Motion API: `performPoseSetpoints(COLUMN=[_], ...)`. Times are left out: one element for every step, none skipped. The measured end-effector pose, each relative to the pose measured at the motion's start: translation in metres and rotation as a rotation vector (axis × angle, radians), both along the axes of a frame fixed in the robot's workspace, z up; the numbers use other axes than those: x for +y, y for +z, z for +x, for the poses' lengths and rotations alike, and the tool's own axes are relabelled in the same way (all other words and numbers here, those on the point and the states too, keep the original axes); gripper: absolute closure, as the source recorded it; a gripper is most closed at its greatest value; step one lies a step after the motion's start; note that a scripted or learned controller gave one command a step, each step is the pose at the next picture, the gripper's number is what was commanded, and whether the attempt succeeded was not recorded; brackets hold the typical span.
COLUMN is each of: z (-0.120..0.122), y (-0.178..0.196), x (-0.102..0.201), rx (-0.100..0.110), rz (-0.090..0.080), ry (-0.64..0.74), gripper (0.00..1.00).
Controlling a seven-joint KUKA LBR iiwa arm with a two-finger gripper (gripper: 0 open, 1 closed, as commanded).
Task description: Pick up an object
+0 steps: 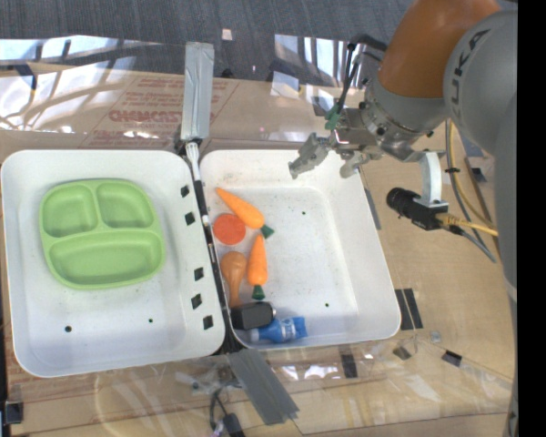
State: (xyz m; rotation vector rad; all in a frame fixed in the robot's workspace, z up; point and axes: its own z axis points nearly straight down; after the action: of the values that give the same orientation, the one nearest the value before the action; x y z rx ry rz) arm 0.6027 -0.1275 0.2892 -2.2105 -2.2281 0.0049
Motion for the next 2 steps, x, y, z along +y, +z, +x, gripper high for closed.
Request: performPoseSetpoints(z=[-0.0142, -0.0138], y=[-0.0843, -0.0833], x=[0.0609, 0.0605], rx=[0.003, 0.001], rz=[0.000, 0.000], ry=[0.095, 0.094], gripper=[0.00, 0.00])
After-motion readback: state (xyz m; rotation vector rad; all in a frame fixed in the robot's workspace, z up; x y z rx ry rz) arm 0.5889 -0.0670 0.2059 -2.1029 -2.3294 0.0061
